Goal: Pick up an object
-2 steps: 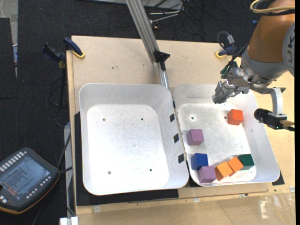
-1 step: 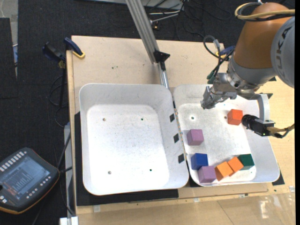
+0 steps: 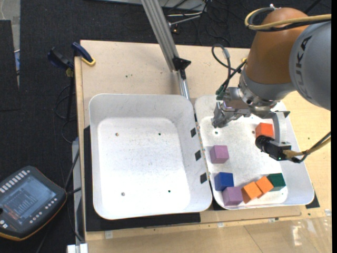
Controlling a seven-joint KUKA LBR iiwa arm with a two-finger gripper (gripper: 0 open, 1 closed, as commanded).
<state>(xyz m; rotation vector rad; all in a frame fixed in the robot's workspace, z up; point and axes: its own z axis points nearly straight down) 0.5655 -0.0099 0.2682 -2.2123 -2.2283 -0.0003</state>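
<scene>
Pick not done yet, no block is off the floor of the bin as far as I can see. Gripper (image 3: pixel 220 117) is low over the upper-left part of the right bin (image 3: pixel 300 191), near the wall it shares with the left bin (image 3: pixel 97 141). Fingers are small and dark against the wrist hardware, so I cannot tell how far apart they stand, and nothing shows between them. Candidates all sit in the right bin: a purple cube (image 3: pixel 219 153) lies just below the gripper and apart from it, the closest one. A blue cube (image 3: pixel 224 181) is further down, with a second purple block (image 3: pixel 233 195) touching or just beside an orange block (image 3: pixel 252 190), then a green block (image 3: pixel 276 181) at the end of that cluster. Another orange block (image 3: pixel 265 129) sits to the right, partly behind the arm's cabling. Left to do, by my read: line up on one block, close, lift clear.
</scene>
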